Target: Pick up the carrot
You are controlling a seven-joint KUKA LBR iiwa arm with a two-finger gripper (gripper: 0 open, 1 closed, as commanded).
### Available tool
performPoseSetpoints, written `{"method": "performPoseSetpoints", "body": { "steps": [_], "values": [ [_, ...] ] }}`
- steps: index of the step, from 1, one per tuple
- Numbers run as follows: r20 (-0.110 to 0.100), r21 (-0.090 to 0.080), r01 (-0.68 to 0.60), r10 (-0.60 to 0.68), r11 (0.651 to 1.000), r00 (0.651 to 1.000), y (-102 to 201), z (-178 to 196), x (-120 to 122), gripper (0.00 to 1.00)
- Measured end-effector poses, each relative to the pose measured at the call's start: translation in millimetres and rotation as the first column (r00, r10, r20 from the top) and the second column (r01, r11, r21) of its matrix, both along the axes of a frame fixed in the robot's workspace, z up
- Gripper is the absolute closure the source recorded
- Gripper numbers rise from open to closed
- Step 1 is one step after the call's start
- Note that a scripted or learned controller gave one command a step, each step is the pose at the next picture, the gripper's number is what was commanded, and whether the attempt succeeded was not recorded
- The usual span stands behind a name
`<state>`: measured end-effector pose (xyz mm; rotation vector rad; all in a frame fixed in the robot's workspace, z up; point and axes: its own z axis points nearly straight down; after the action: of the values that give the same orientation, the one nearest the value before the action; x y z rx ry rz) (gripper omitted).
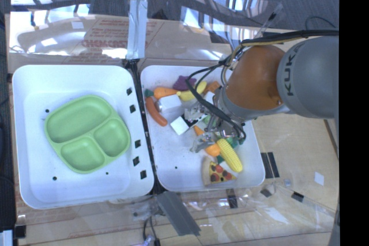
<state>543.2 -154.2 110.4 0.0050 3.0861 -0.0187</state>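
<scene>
The carrot (164, 91) is lying in the right bin (173, 178), near its top left corner, just above a sausage (155, 111). The gripper (209, 134) is hanging low over the middle of that bin, beside a corn cob (229, 154); whether it is spread or pinching anything cannot be told. A green plate (86, 133) is sitting in the left bin (34, 181).

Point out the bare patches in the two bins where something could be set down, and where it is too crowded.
Left bin: bare white floor rings the green divided plate, widest along the near edge and the left wall. Right bin: a bare patch in the near-left corner, bordered by the sausage and the pizza slice. Crowded: the right bin's far and right side, around the gripper, corn and carrot.
</scene>
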Motion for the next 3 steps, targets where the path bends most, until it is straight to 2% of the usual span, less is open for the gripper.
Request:
{"method": "performPoseSetpoints", "body": {
  "steps": [1,2,3],
  "values": [
    [-0.006,0.012,0.085,-0.085,0.996,0.996,-5.2,-2.1,-1.0,0.0],
    [0.0,0.009,0.111,-0.111,0.994,0.994,-8.4,-0.3,-25.5,0.0],
    [0.006,0.014,0.285,-0.285,0.958,0.958,6.7,-1.4,-40.3,0.0]
  ]
}}
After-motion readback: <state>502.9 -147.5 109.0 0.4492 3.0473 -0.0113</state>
